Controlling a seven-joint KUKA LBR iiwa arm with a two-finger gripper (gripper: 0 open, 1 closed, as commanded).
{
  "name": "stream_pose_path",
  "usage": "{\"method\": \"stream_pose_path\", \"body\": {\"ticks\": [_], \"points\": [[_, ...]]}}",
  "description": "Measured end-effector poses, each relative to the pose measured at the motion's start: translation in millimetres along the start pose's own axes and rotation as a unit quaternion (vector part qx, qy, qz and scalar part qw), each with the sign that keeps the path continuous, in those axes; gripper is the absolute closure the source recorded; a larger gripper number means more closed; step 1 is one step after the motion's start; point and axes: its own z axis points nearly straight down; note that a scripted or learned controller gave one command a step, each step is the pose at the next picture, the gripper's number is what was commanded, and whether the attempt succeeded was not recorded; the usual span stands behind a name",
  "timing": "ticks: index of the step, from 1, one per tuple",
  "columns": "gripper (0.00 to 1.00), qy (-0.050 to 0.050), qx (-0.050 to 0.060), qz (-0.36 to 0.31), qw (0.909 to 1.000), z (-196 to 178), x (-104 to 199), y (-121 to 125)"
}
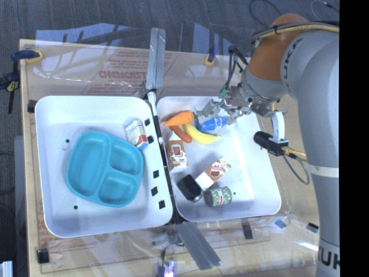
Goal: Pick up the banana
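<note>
A yellow banana (202,135) lies in the right bin (262,178), near its far left part. Around it sit an orange carrot (179,119), a reddish sausage (183,134) and a blue-and-white bottle (210,123). My gripper (222,109) hangs just above and right of the banana, over the blue bottle. The grey arm with its orange band (271,59) comes in from the upper right. Nothing shows between the fingers.
The right bin also holds a brown carton (176,153), a black object (189,187), a red-and-white packet (214,172) and a green can (219,197). In the left bin (52,154) are a blue divided plate (105,167) and a small can (136,134).
</note>
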Motion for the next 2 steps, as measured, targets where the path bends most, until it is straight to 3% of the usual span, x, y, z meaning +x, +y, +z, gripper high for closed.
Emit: {"method": "stream_pose_path", "body": {"ticks": [1, 2], "points": [[0.00, -0.003, -0.010, -0.059, 0.9982, 84, 21, -14], [0.00, -0.003, -0.010, -0.008, 0.9999, 93, 6, 15]]}}
